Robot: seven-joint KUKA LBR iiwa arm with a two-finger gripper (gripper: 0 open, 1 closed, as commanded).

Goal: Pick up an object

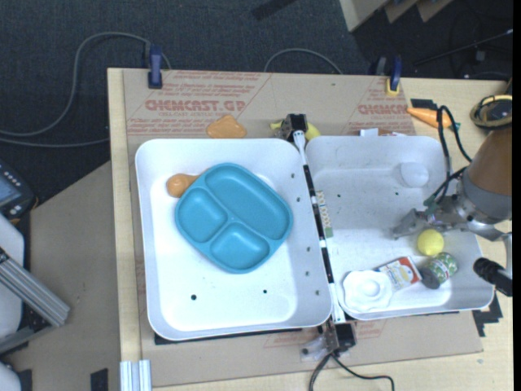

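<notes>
The arm [492, 177] comes in at the right edge, and most of it is cut off there; an orange-brown band and a grey wrist are what can be seen. Below the wrist, the pincer [423, 218] reaches down into the right bin [358, 186], but it is small, grey and blurred against the white floor, so I cannot tell whether it is apart or together, and nothing can be seen gripped in it.

Just near of the pincer lies a yellow ball [430, 242], close to it; whether they touch is unclear. Near and right of the ball sits a small dark green round thing [440, 267], hard to identify. Left of that lies a small packet [400, 273] with red on it, its print unreadable, and beside it a white round lid or cup [364, 289] at the bin's near left corner. A faint white cup [413, 173] at the far right nearly vanishes against the bin.

In the left bin [163, 292] a blue plate [234, 217] with 3 sections lies tilted, and it partly hides an orange thing [177, 184] at its far left edge.

On the surface [122, 218] beyond the bins lie an orange lump [225, 126] and, far right, a carrot-like piece [423, 114].
</notes>
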